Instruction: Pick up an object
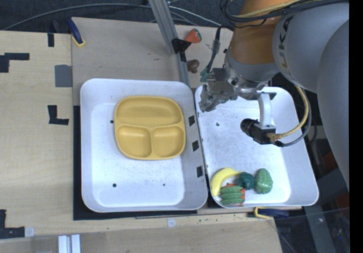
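Hovering over the right bin's far-left corner, my gripper sits well apart from the toy pile in the near corner. Whether anything is gripped, I cannot tell.

Most of the right bin floor is wide open through the middle. The only clutter there is the pile in its near corner: banana, green toys and a striped piece, all touching. In the left bin, the yellow tray hogs the center, leaving a bare strip along the near side.
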